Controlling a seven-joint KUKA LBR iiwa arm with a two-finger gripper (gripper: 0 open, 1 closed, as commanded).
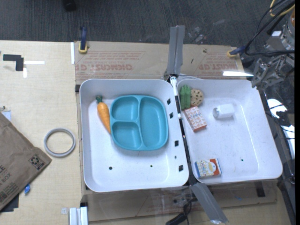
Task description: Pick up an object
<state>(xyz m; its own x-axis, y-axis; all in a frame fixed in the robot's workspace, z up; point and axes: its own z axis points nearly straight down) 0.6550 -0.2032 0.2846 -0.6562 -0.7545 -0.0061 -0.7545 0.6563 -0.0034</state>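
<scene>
Where the arm reaches in: the upper right, past the far right corner of the right bin (262, 139), among dark cables.
Gripper (262, 75): dark and cluttered at that corner, above the bin's rim and well apart from every object; whether it is spread or closed cannot be told, and nothing is seen held in it.
Left bin (93, 168): holds a blue divided plate (139, 123) near its middle, and a toy carrot (103, 115) just beside the plate's left edge, green top pointing away from the camera.
Right bin, far left corner: a green toy (185, 96) with a cookie (196, 96) just beside it.
Right bin, below those: a small red and white box (195, 118), lying flat and slightly turned.
Right bin, middle: a small white block (224, 111), apart from the others.
Right bin, near edge: a small box with orange and blue print (207, 168), lying flat.
Bench left of the bins: a grey tape roll (59, 141) and a brown cardboard box (18, 165) at the frame's edge.
</scene>
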